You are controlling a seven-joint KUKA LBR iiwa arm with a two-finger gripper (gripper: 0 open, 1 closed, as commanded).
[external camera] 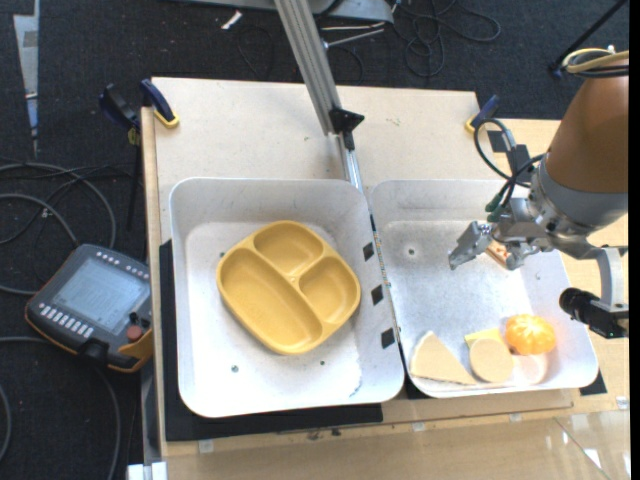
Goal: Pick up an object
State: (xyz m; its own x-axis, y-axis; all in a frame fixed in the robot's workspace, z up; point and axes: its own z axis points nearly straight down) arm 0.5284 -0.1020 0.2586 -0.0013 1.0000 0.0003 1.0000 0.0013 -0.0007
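Gripper of the grey arm, hanging over the right bin near the middle of its floor. Two fingers can be made out, one light grey and pointing toward the left bin, one pinkish beside it; a narrow gap separates them and nothing lies between them. Below the gripper the bin floor is bare.

Objects for picking lie along the front edge of the right bin. An orange ball sits nearest the front right corner. Just beside it, toward the centre, rests a round tan disc, with a pale yellow block touching its far side. A cream wedge lies at the front left corner of this bin, close to the disc. All four are well apart from the gripper.

In the left bin, a yellow divided plate with three compartments lies flat near the centre, turned at an angle to the bin walls.

Bench of pale board carries both bins.
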